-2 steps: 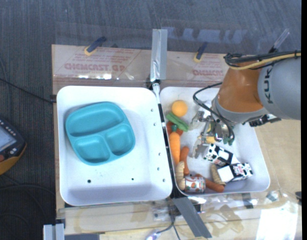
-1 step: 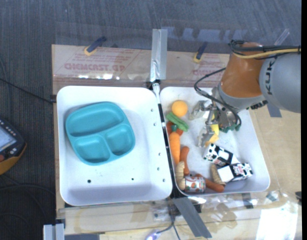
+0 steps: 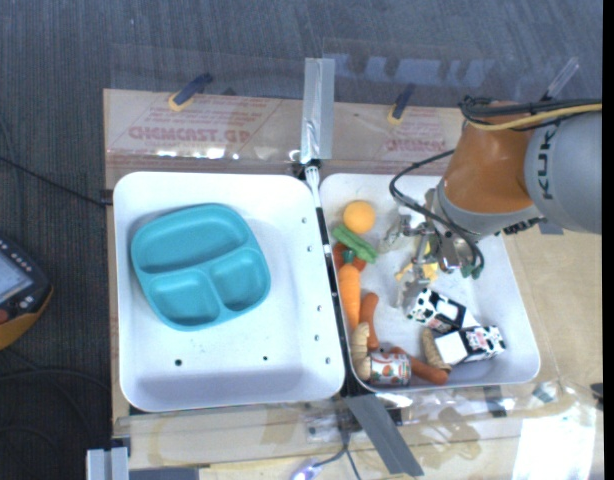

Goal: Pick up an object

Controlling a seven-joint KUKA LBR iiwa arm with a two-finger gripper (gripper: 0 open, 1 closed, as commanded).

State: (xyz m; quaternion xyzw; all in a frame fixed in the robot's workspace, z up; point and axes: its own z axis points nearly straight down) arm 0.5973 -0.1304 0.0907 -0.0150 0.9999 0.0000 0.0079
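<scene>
My gripper (image 3: 427,258) hangs low in the right bin (image 3: 519,308), below the orange wrist band, over the bin's middle. Small yellow and white bits show around its fingers, but I cannot make out a thing held between them. Just below it lies a black-and-white cow toy (image 3: 434,309). An orange ball (image 3: 359,215) sits to its left near the bin's back, with a green piece (image 3: 353,242) and a carrot (image 3: 349,290) along the left wall. A small can (image 3: 389,366), a sausage (image 3: 430,372) and a black-and-white box (image 3: 468,344) lie at the front.
The left bin (image 3: 167,368) holds a teal divided tray (image 3: 199,263). A metal divider post (image 3: 317,108) stands at the back between the bins. Cardboard lies behind both bins. A dark device (image 3: 9,288) sits off the bench at far left.
</scene>
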